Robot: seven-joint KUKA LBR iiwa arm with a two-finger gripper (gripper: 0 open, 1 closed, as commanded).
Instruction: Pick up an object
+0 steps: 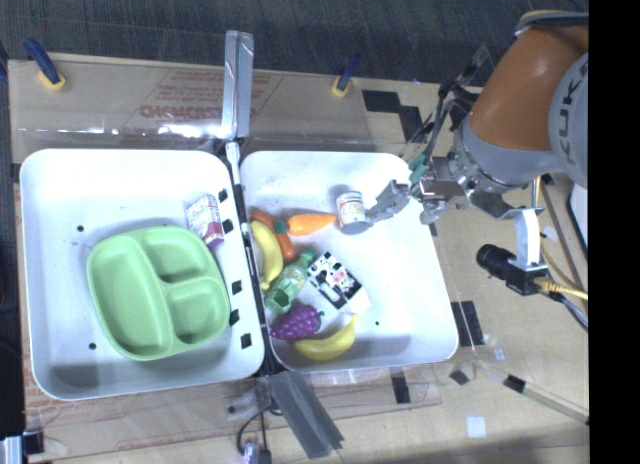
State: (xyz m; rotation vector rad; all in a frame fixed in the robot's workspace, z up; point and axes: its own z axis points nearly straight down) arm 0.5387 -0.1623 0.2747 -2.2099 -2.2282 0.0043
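Observation:
My gripper (376, 211) reaches into the right bin (415, 282) from the right, low over its upper middle. Its tip is right beside a small silver can (349, 208), on the can's right side; I cannot tell whether they touch. Left of the can lies an orange carrot (308, 222). Below are a yellow banana (265, 250), a green bottle (287, 278), a black-and-white box (336, 281), purple grapes (297, 322) and a second banana (326, 343).
The left bin (60, 202) holds a green divided plate (158, 290) and a pink can (206, 217) against the divider. The arm's orange band (525, 77) hangs over the bench to the right. A metal bar (238, 87) stands behind the bins.

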